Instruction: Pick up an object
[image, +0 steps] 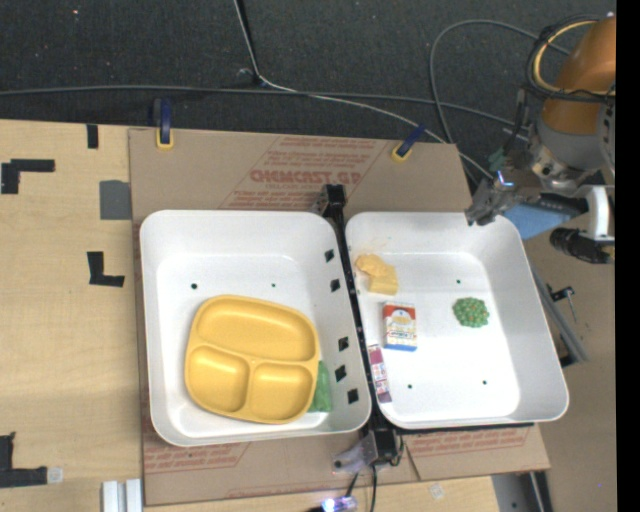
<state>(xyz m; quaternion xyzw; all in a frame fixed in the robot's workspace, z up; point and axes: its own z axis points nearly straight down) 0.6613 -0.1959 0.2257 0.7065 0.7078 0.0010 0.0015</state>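
Tray (250, 358), yellow, three compartments, sits in left bin (170, 240), green item (322, 388) wedged at its right edge. Right bin (530, 300): yellow lump (376, 273), small carton (400, 326), thin packet (379, 374) along left wall, green clump (471, 312). Gripper (484, 212) hovers over right bin's far-right corner, carrying nothing; open or closed, cannot tell. Pick not started, all objects still to grasp.

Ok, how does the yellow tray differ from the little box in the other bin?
The yellow tray is far bigger than the box. The tray is plain yellow with three compartments; the box is flat and printed in white, orange and blue. The tray lies in the left bin and the box in the right bin. Both lie flat on a bin floor, away from the gripper.
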